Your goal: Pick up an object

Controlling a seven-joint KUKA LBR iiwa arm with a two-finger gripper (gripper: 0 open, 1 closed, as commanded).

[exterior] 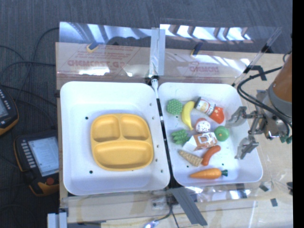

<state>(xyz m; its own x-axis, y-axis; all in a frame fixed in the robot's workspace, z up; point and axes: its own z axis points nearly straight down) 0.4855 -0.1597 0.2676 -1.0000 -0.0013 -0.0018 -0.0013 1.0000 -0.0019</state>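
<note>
1. You are looking down at a slant on two shallow white bins set side by side on a bench: the left bin (71,127) and the right bin (249,167).
2. In the left bin lies a yellow divided tray (122,141), three compartments, flat on the floor of the bin.
3. The right bin holds a cluster of toy foods. A carrot (206,174) lies along the near edge, with a red sausage (210,155) and a waffle cone (190,158) just above it.
4. Further back you have a banana (188,113), a bumpy green fruit (174,107), a small bottle with a red end (210,109), a green leafy piece (180,137), a small printed carton (205,140) and a green ball (222,133).
5. Your gripper (242,129) reaches in from the right, over the right-hand side of the right bin. Its two fingers stand spread apart, one at the back, one nearer you, with nothing between them.
6. The green ball is the nearest item to the gripper, just to its left, not touching.
</note>
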